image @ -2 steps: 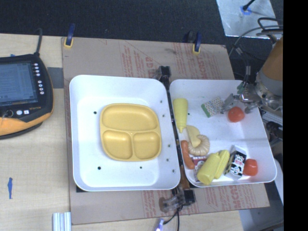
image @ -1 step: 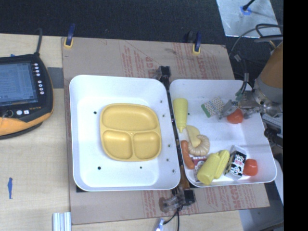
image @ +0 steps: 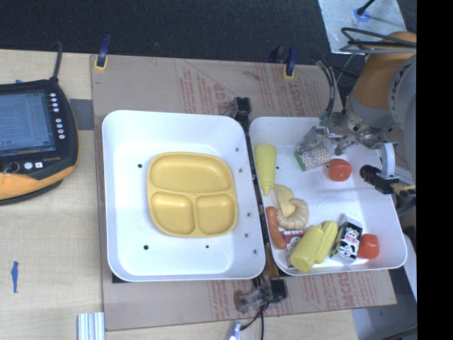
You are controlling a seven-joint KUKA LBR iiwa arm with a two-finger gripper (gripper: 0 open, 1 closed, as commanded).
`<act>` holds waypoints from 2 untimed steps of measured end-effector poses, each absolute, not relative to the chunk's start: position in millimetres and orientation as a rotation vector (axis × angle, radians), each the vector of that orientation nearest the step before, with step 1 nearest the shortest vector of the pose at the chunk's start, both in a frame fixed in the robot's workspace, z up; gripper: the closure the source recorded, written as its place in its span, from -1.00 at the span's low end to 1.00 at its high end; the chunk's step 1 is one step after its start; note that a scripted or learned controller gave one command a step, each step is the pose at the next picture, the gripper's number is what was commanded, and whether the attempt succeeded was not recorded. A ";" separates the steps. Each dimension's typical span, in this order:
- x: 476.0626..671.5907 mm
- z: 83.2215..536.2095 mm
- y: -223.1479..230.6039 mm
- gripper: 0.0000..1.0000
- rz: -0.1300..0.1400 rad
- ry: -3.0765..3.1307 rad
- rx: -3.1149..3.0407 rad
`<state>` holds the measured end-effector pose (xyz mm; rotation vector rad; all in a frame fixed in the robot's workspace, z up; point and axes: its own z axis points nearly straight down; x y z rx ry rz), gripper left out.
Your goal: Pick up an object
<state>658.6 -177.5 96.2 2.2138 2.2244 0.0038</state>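
Poised at the right bin's point(image: 396, 250) upper edge, gripper point(image: 316, 146) finger state untellable, with red tomato point(image: 339, 169) lying just beside at four o'clock.

worktop point(image: 49, 246): pale wood grain
cardboard sheet point(image: 177, 83): brown, held by blue clamps point(image: 102, 50) at its far edge
floor point(image: 177, 9): dark carpet
light: bright, even

Spot: fixed up above the bench point(image: 49, 239), kinda high
Facing: down at a slant, far edge of the bench up top
Range: pretty far back, both white bins point(image: 127, 190) fit side by side
Arm point(image: 386, 83): pokes in from the right
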 end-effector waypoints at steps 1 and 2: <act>604.8 133.0 -192.8 -1.00 -0.002 2.226 2.220; 589.6 91.7 -212.0 -1.00 -0.006 2.229 2.217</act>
